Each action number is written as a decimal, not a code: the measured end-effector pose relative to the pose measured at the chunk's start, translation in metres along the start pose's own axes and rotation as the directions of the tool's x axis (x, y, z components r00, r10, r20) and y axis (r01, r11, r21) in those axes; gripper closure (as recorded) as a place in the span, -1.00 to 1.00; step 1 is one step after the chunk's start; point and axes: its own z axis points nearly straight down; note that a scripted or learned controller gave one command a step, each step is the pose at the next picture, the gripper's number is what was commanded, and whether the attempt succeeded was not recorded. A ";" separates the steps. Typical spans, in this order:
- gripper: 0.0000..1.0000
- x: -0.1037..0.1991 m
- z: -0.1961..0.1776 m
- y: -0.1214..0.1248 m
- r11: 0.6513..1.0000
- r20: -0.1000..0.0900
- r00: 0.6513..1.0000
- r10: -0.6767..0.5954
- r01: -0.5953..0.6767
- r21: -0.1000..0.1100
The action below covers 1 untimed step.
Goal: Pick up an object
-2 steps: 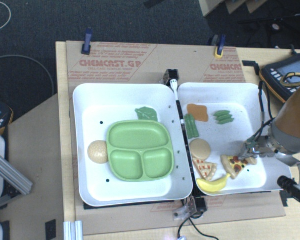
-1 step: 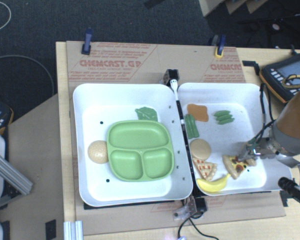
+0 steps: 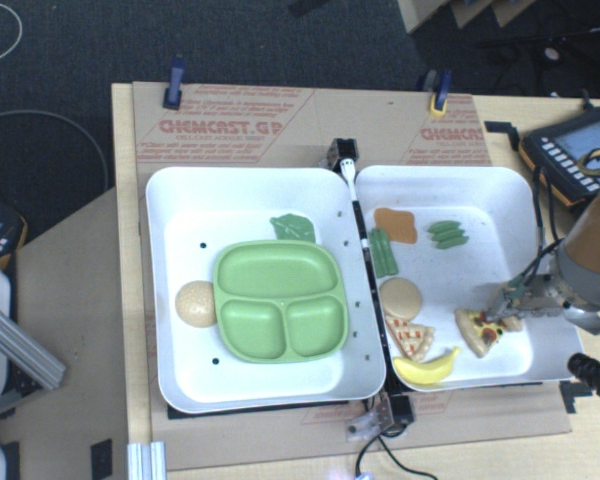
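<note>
My gripper (image 3: 513, 302) hangs low over the right side of the right bin (image 3: 500, 193), reaching in from the right. A pizza slice (image 3: 479, 330) lies just below and left of its tip, very close to it or touching it. Further left in this bin lie a yellow banana (image 3: 425, 368), a waffle piece (image 3: 409, 339), a beige round bun (image 3: 400, 296), a long green vegetable (image 3: 383, 252), an orange slab (image 3: 396, 225) and a green pea pod (image 3: 447, 233).
The left bin (image 3: 180, 218) holds a green divided plate (image 3: 279, 300), a green leaf (image 3: 294, 228) behind it and a beige round bun (image 3: 195, 303) at its left. A black and orange device (image 3: 575, 153) sits off the bench's back right corner.
</note>
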 end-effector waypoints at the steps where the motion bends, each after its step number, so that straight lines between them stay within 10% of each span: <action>1: 1.00 0.060 0.000 0.000 1.000 0.004 1.000 -0.001 0.001 0.000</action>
